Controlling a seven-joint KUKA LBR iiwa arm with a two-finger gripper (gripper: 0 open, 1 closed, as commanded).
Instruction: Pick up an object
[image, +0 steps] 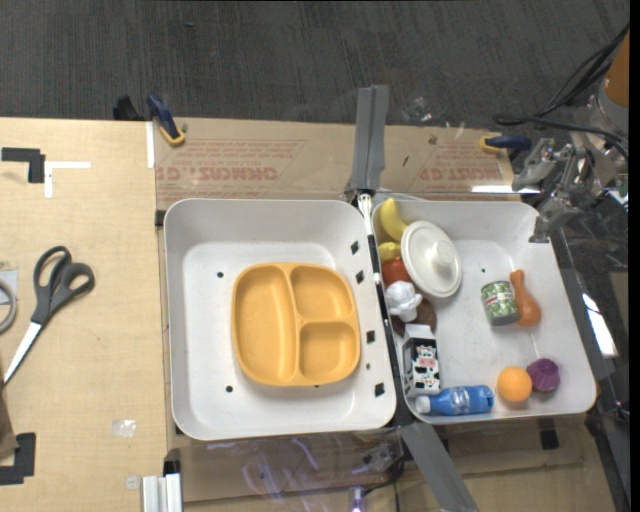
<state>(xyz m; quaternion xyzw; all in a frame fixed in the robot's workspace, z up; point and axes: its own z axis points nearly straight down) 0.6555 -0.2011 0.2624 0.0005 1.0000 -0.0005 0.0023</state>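
Camera view, slant from above: two white bins side by side on a bench. Left bin holds one orange tray with three compartments, set at centre; bare floor rings it on all sides, widest toward 9 and 12 o'clock.

Right bin is crowded along its 9 o'clock wall: banana at top, white lid just beside it, a red item partly under the lid, white figure, then a cow-print carton near 6 o'clock. Blue bottle lies flat along the 6 o'clock edge, touching the carton's foot. Orange ball and purple item sit just beside each other at 5 o'clock. Green can leans against a carrot at 3 o'clock. Open floor runs through the bin's middle, between lid and can.

Gripper hangs at the right bin's 1 o'clock corner, outside the rim amid cables; too cluttered to tell its opening, and nothing seen in it.

Scissors lie on the bench well left of the bins.
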